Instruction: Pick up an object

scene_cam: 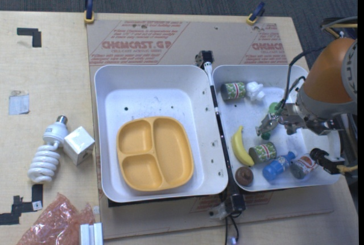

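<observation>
Arm low over the right bin; no object seen between the fingers.

Loose objects lay in the right bin [224,141]: banana [241,148] near the left wall, a green-labelled can [263,152] just beside it, a blue bottle [278,166], a brown round item [244,175] at the front, a second can [234,90] and a white lump [255,91] at the back. Gripper [269,125] hung just above the green-labelled can, fingers parted a little, nothing visibly clamped. Left bin [108,96] held a yellow divided tray [154,153]. Light bulb [48,149] and small white box [79,145] sat on the bench, well apart from both bins.
</observation>
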You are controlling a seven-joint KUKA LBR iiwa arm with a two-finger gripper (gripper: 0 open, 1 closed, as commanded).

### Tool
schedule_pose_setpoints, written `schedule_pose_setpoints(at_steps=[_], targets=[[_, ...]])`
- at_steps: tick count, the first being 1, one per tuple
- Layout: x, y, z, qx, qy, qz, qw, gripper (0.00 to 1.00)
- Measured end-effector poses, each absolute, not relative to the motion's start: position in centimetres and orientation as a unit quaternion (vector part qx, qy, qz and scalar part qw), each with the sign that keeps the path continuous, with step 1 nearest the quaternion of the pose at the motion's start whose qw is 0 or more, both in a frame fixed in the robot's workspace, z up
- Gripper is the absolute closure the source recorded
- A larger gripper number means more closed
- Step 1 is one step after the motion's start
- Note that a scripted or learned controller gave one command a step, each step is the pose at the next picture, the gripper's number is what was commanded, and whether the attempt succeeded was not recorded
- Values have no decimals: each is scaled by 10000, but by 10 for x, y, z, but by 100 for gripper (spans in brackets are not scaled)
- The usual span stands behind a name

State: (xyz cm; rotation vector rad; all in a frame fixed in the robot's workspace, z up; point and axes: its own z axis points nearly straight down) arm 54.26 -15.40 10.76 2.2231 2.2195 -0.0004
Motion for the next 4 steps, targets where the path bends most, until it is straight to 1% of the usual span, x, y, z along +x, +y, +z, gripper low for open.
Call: schedule_pose_setpoints(at_steps=[1,2,3,4], targets=[[478,-113,118,7078,7064,0,0,0],[531,-117,92,7073,7069,2,7,0],[478,-123,212,7077,7065,2,10,0],[552,-93,92,7069,7073,-4,0,0]])
